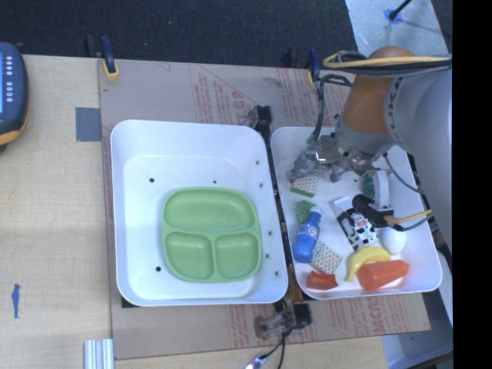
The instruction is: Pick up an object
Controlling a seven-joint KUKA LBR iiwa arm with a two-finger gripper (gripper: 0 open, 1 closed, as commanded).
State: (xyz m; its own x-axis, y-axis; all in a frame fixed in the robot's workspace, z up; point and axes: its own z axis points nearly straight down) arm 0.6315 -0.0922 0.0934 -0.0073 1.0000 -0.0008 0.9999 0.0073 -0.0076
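Right now claw (321, 158) low at upper end of right bin (430, 279), over patterned pad (305, 184); finger spread unclear, probably nothing held. Best descend squarely, avoid crowding blue bottle (307, 237) mid-frame, close gently

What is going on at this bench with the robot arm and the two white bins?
A grey robot arm with an orange band reaches in from the right, and its gripper sits low over the upper part of the right white bin. That bin holds a jumble of small things, among them a blue plastic bottle, a yellow banana and an orange-red block. Nothing can be seen between its fingers. The left white bin holds a green divided plate.
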